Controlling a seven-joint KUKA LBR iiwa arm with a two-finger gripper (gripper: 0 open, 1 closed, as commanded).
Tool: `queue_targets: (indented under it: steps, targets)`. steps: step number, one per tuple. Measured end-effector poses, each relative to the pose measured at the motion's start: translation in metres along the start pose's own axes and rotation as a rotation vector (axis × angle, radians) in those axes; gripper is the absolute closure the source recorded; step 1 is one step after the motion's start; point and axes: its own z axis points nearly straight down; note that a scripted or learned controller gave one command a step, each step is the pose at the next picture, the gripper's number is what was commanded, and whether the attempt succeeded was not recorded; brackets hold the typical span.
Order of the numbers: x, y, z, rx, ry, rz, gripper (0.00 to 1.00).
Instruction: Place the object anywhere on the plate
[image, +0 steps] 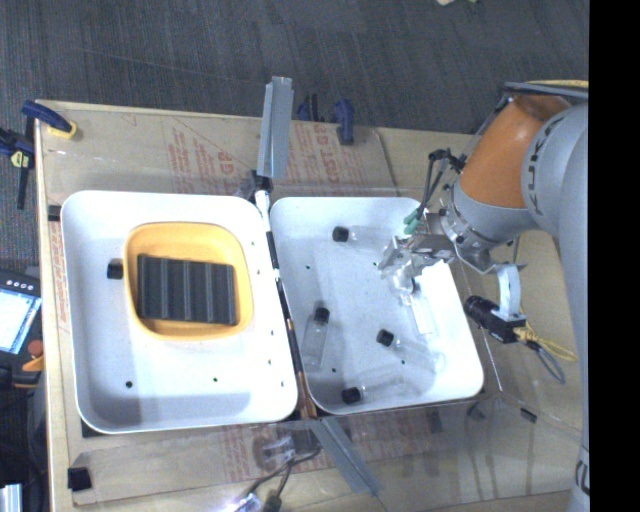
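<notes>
Two white bins sit side by side. The yellow plate (150, 240) lies in the left bin (100, 380) with a dark ribbed block (187, 290) on it. The gripper (404, 262) hangs low over the upper right part of the right bin (460, 375); whether it is clenched or released cannot be told, and nothing is visibly held. Four small black pieces (385, 338) lie scattered in that bin, none touching the gripper, and which one is the object cannot be told. Judged step: picking, not yet carrying. Next move calls for a secure grasp, a lift clear of the bin wall, then travel left to the plate.
</notes>
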Motion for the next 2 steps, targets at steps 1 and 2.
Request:
queue_targets:
  steps: [1, 2]
  targets:
    - [0.069, -0.022, 0.009, 0.002, -0.001, -0.219, 1.00]
    - [0.125, 0.034, 0.012, -0.002, -0.003, -0.358, 1.00]
